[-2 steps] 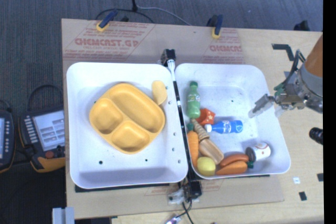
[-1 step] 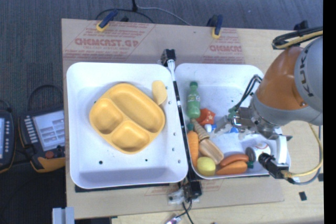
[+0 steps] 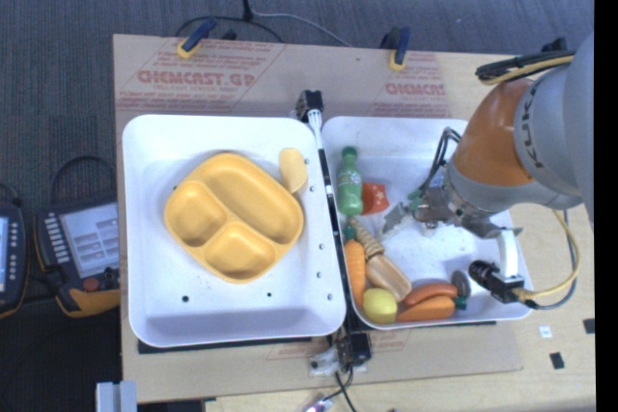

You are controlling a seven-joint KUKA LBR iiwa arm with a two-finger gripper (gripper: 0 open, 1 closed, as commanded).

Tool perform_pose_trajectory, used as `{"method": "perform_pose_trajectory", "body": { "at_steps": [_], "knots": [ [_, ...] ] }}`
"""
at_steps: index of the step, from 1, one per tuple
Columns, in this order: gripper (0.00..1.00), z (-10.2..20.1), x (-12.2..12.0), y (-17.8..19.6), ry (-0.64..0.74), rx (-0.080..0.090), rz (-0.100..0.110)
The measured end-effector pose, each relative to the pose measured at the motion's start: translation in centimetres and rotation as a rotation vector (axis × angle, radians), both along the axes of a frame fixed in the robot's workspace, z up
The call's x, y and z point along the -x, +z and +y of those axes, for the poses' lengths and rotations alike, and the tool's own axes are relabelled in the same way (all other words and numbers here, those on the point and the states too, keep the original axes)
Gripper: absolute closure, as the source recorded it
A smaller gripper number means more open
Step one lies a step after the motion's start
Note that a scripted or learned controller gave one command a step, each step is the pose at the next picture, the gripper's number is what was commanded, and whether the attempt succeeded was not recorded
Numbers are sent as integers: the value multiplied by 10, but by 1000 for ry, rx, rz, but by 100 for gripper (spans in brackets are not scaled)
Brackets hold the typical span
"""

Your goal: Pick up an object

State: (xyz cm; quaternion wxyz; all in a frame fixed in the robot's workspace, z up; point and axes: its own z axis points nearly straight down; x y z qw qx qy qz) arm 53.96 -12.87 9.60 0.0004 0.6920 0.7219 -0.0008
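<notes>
My gripper [image 3: 404, 211] hangs over the middle of the right bin [image 3: 417, 132], pointing left, just right of a red object [image 3: 375, 198]. Its fingers stand apart and open, with nothing between them. A green bottle [image 3: 349, 183] lies along the bin's left wall. Below it lie an orange carrot [image 3: 355, 271] and a tan wooden piece [image 3: 383, 269]. A yellow lemon [image 3: 379, 306] and an orange-red sausage-shaped piece [image 3: 426, 302] sit at the front edge, with a small dark object [image 3: 461, 283] beside them.
The left bin [image 3: 145, 207] holds a yellow divided plate [image 3: 234, 215] and a pale yellow oval piece [image 3: 293, 169] by the divider. The grey and orange arm [image 3: 512, 145] covers the right bin's right side. A yellow cable [image 3: 558, 289] loops near the front right corner.
</notes>
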Motion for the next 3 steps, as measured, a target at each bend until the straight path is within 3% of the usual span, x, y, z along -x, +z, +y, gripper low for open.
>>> {"method": "perform_pose_trajectory", "body": {
  "at_steps": [1, 2, 3],
  "knots": [
    [0, 27, -58, -3, -471, 3, -13],
    [0, 33, -119, -4, -421, 2, -13],
    [0, 33, -119, -4, -421, 2, -13]
  ]
}}
